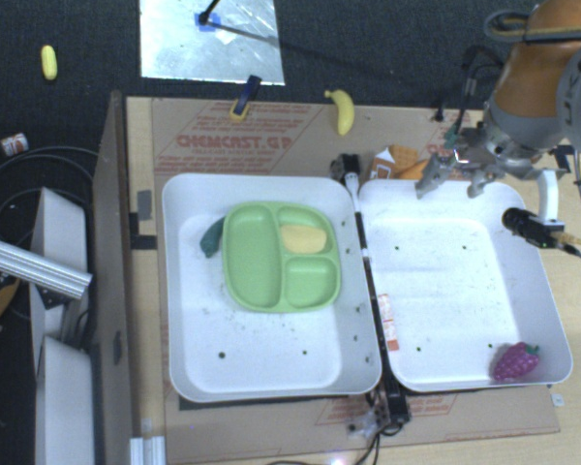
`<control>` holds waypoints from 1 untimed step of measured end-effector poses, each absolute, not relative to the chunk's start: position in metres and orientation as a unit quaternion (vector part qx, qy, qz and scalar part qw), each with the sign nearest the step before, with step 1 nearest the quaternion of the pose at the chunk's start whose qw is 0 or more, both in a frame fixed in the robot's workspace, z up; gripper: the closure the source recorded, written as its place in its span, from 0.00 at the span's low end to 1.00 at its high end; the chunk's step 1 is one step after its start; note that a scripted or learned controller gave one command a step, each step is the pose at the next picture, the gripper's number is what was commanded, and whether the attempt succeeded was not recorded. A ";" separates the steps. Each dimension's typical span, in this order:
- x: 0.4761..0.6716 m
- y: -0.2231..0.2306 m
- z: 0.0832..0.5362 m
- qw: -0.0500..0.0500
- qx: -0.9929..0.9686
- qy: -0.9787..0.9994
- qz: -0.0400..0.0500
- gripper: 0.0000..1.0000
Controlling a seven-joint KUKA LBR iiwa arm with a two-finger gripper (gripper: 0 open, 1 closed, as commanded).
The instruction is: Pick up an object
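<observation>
A green divided plate [276, 258] lies in the left bin [198, 356], with a pale yellow piece [303, 237] in its upper right compartment. A dark green object [211, 236] rests against the plate's left rim. A purple bunch of grapes [515, 360] sits in the near right corner of the right bin [445, 250]. My gripper [453, 179] hangs over the right bin's far edge, well away from the grapes. Its two fingers stand apart, open, with nothing between them.
A yellow banana [343, 110] lies on the cardboard behind the bins, and an orange item [399, 161] sits just beyond the right bin's far rim. A black part [529, 226] juts over the right bin's right side. Cables and metal parts crowd the far left.
</observation>
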State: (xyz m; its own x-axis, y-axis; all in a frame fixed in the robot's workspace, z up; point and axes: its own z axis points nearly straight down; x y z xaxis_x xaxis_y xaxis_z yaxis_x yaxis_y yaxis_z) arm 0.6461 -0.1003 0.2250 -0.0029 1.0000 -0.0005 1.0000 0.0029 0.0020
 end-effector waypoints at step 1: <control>0.669 -0.137 0.166 0.001 0.707 0.707 0.000 0.00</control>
State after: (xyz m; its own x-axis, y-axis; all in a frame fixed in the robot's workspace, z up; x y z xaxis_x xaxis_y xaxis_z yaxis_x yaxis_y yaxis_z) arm 0.6689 -0.1371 0.1665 0.0005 1.0000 -0.0022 1.0000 -0.0005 0.0010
